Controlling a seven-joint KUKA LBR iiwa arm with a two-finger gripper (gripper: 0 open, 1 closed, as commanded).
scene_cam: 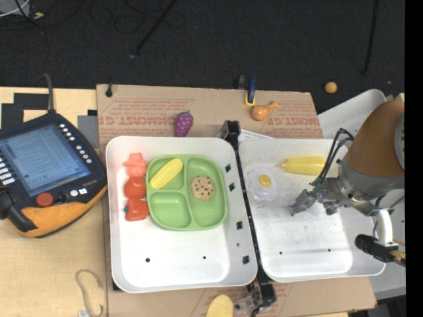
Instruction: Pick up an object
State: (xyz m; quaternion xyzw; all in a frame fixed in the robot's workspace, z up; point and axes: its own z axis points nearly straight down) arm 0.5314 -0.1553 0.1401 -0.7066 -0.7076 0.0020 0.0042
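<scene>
White right-hand bin [310,259]: we see our gripper [301,205] low inside it, fingers apart and empty, short of the yellow banana [304,166], so nothing is picked yet.

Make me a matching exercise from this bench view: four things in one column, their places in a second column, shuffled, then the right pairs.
Things:
1. cookie
2. corn cob
3. banana
4. purple grapes

Places:
A. right bin
B. cardboard behind the bins
C. upper right compartment of the green plate
D. upper left compartment of the green plate

Pairs: 1-C, 2-D, 3-A, 4-B
</scene>
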